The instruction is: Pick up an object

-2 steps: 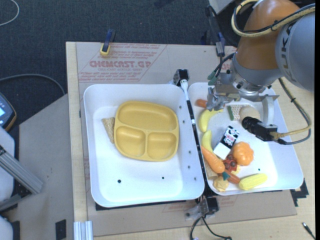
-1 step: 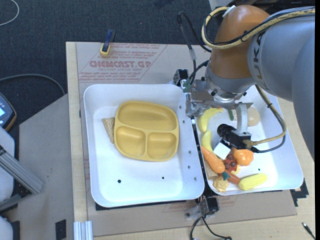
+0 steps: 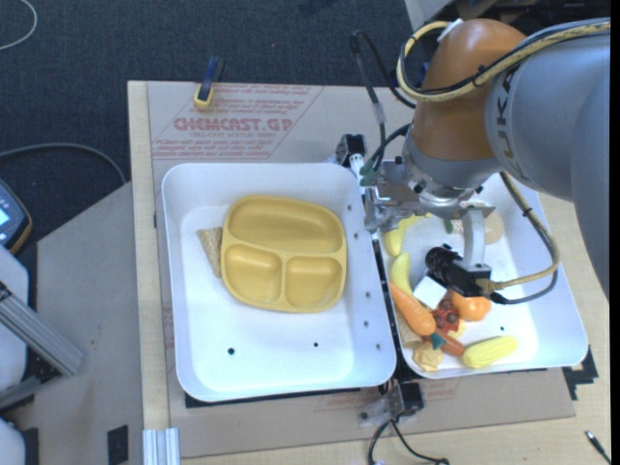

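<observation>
The right bin [image 3: 572,329] holds a heap of toy food near its front left. In the heap are a yellow banana [image 3: 398,269], an orange carrot [image 3: 414,311], a white block [image 3: 429,290], a small red piece [image 3: 448,318], an orange fruit [image 3: 474,308] and a yellow oblong piece [image 3: 489,352]. My gripper [image 3: 412,219] hangs under the orange-banded wrist over the back left of this bin, just above the banana's far end. The wrist hides its tips. I see no object between them.
The left bin [image 3: 194,356] holds a yellow divided plate [image 3: 283,252] with a tan slice [image 3: 209,245] sticking out from under its left side. Printed cardboard [image 3: 232,122] lies behind the bins, with a blue and yellow clip [image 3: 205,90] on it.
</observation>
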Controlling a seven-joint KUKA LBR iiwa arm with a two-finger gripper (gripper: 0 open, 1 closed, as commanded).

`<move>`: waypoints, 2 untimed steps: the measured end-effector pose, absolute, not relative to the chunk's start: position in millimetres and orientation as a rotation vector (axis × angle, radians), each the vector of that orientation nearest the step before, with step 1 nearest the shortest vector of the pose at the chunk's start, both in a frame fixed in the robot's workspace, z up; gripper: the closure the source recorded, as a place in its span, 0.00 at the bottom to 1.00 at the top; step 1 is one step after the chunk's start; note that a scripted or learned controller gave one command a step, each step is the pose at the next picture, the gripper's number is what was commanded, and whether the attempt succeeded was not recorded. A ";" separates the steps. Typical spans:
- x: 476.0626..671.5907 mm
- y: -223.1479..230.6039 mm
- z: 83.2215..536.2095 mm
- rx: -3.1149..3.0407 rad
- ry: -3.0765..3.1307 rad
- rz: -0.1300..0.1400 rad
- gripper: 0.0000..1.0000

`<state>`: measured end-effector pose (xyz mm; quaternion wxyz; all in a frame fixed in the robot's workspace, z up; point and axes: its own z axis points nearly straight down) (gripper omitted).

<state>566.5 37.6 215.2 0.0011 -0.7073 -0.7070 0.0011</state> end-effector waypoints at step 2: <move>561.4 36.4 230.6 -2.221 -2.220 0.000 1.00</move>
